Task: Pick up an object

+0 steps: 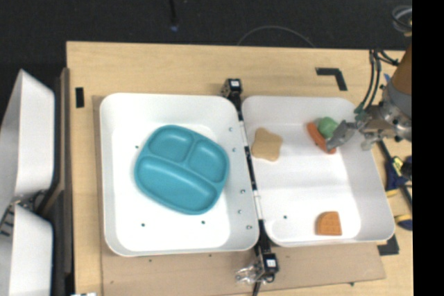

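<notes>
Looking down through the camera view, I see the desk (208, 62) carrying two white bins side by side; the left bin (118, 218) holds a teal divided plate (182, 168), lying flat near its middle; the right bin (361, 177) holds three small items, well apart from one another; a tan, lobed piece (266, 145) lies near the bin's left wall; an orange wedge (329, 223) lies near the front rim; a green and orange toy (321, 130) lies toward the far right corner. The gripper (340, 135) reaches in from the right and sits just beside, perhaps touching, the green and orange toy, which I take as the likely object to pick; whether the gripper is spread or closed I cannot tell, since its tip is small and blurred. Risks, as I judge them: closing beside the toy rather than around it would nudge it toward the wall; a shallow bite on its rounded green end could let it slip on lifting; descending too far could press the tip against the bin floor.
</notes>
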Controlling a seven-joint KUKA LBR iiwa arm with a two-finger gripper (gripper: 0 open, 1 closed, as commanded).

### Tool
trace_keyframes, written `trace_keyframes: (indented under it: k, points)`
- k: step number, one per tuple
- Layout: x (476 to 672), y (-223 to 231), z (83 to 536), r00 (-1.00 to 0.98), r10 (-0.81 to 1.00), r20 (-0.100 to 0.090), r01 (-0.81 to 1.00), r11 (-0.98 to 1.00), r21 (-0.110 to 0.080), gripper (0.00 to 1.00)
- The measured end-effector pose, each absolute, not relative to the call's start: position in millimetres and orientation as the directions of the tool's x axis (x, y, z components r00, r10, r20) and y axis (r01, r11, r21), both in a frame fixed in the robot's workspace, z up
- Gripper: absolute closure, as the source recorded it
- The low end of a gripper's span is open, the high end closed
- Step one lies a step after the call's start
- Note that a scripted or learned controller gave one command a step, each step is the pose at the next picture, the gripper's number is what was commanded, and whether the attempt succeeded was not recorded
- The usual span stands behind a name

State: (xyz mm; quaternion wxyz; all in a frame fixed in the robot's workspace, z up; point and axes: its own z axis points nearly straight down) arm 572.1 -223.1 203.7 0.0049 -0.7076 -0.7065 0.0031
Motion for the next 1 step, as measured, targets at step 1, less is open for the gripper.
trace_keyframes:
  k: [1]
  points:
    - [575.3, -222.8, 211.6, -0.002, 1.000, -0.001, 1.000, 0.002, 0.002, 0.00]
